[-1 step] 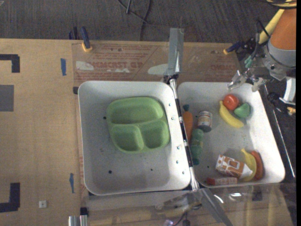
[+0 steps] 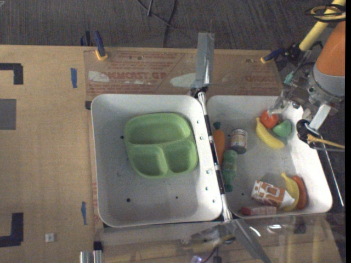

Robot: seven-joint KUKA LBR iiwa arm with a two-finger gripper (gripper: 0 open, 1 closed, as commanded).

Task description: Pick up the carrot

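Observation:
The carrot [image 2: 220, 142] is a short orange stick with a green top. It lies lengthwise against the left wall of the right bin [image 2: 323, 196], beside a small can [image 2: 238, 140]. My gripper [image 2: 300, 107] hangs over the far right corner of that bin, above a red-orange toy [image 2: 268, 119] and a green toy [image 2: 283, 129]. It is well to the right of the carrot and nothing shows in its grasp.
The right bin also holds a green bottle [image 2: 229, 169], two bananas [image 2: 269, 136] [image 2: 290, 190], a juice carton [image 2: 268, 193] and a red piece [image 2: 301, 195]. A green divided plate [image 2: 160, 144] sits in the left bin [image 2: 109, 163]. A metal divider [image 2: 213, 158] separates the bins.

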